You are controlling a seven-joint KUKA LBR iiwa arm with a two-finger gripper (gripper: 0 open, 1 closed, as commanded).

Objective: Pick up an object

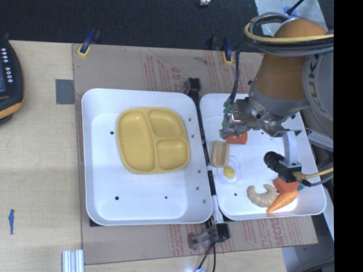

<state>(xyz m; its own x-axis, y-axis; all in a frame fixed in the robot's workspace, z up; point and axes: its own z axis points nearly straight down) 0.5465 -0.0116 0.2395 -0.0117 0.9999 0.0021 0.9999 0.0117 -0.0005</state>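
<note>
Hovering pincer [233, 130] sits just above the red block [239, 139] (fingers' state: cannot tell), tan block [220, 152] just beyond it, long axis toward the divider.

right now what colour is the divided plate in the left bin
Pale yellow, the divided plate, clearest in the camera view.

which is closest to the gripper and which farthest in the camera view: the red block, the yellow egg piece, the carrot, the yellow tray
Measured from the gripper over the right bin:
1. Red block, just under the gripper.
2. Yellow egg piece, a little toward the bin's near edge.
3. Carrot, in the bin's near right corner.
4. Yellow tray, across the divide in the left bin; close to the carrot's distance, but slightly farther.
</note>
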